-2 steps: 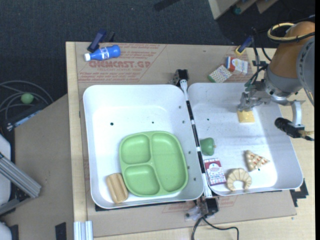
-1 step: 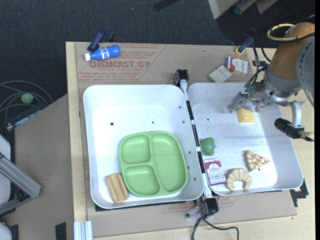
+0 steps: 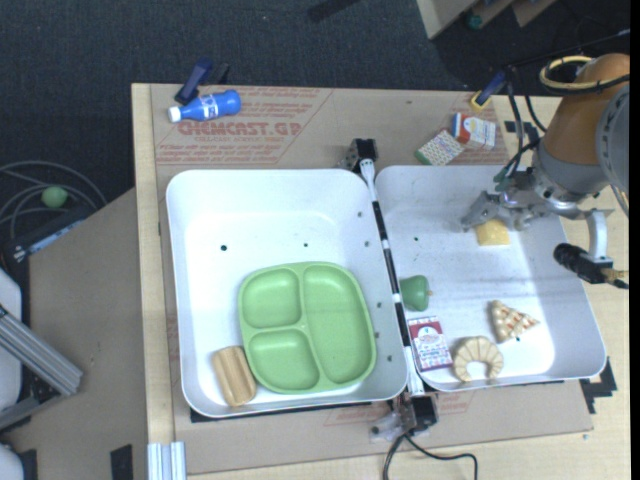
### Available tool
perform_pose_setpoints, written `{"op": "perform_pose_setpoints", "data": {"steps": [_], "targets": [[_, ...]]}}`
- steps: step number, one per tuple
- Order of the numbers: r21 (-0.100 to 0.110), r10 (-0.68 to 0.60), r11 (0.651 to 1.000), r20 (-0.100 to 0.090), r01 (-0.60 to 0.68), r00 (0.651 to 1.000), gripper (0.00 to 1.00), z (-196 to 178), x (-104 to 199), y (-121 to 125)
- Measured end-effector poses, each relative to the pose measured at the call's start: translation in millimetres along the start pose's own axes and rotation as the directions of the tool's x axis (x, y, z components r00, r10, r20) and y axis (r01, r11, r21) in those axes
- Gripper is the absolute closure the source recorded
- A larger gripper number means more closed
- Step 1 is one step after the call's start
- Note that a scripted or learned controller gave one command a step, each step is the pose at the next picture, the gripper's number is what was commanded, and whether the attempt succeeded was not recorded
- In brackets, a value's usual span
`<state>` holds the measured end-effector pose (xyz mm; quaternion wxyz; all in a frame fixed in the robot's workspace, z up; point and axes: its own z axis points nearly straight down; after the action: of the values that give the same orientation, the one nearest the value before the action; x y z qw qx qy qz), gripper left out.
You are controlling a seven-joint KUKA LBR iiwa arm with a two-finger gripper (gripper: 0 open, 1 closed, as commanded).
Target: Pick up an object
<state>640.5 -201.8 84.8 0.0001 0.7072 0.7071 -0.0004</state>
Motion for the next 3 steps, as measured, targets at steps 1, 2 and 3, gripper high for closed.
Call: {"op": "perform_pose_setpoints", "data": {"steps": [1, 2, 3], "targets": [[-0.009, -0.001, 1.000, 0.003, 0.001, 1.000, 1.00, -13.7, 0.2, 2.8], [-0.005, -0.001, 1.000, 0.002, 0.001, 1.000, 0.00, -11.7, 0.4, 1.5], [0.001, 0.000, 1.000, -0.001, 0.000, 1.000, 0.00, 0.1, -5.3, -13.5]]}}
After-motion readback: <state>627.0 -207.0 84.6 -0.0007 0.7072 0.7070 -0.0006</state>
